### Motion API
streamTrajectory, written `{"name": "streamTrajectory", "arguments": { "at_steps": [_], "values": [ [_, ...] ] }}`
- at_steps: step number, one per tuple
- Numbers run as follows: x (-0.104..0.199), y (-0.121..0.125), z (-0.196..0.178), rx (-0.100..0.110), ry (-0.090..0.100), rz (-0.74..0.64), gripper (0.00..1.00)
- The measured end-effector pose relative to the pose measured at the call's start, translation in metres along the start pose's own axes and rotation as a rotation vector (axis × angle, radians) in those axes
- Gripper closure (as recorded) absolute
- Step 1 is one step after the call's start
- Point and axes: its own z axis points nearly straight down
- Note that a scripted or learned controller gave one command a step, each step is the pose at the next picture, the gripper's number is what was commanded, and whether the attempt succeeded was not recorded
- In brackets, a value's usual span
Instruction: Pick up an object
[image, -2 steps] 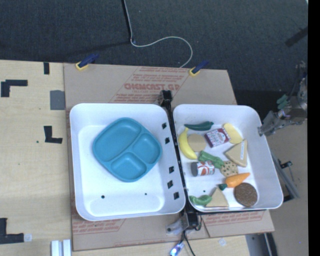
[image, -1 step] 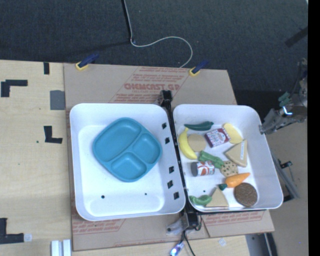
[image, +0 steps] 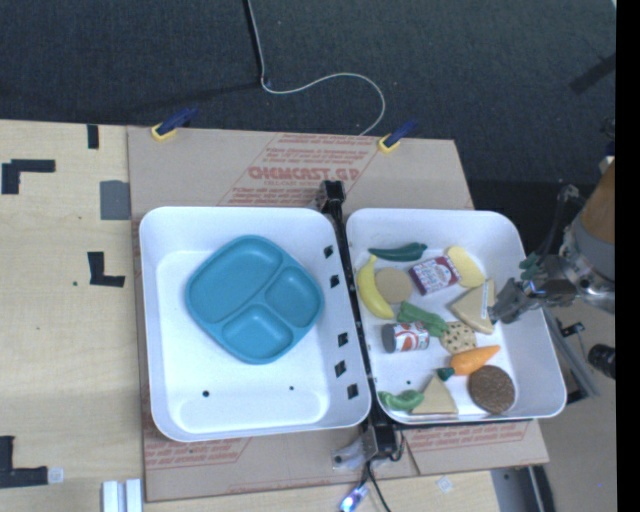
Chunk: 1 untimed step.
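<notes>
So there are two white bins: the left bin (image: 160, 330) holds one blue divided tray (image: 253, 297), and the right bin (image: 540, 375) is packed with roughly a dozen toy food pieces. Using the right bin as the landmark, the gripper (image: 512, 298) sits at its right rim, about mid-height; can't tell whether it's open or closed, too dark and blurry there.

Closest pick candidate looks like the cheese wedge (image: 472, 308), just inside that rim. There's one banana (image: 370, 290), one carrot (image: 472, 360), one brown cookie (image: 491, 389) and one small can (image: 408, 338).

My worry: everything's crammed together, so it could clip the rim or just nudge the neighbours and come up with nothing.
</notes>
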Motion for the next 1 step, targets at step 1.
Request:
{"name": "streamTrajectory", "arguments": {
  "at_steps": [1],
  "values": [
    [-0.0001, 0.0030, -0.0142, -0.009, -0.003, -0.003, 1.00]
  ]
}}
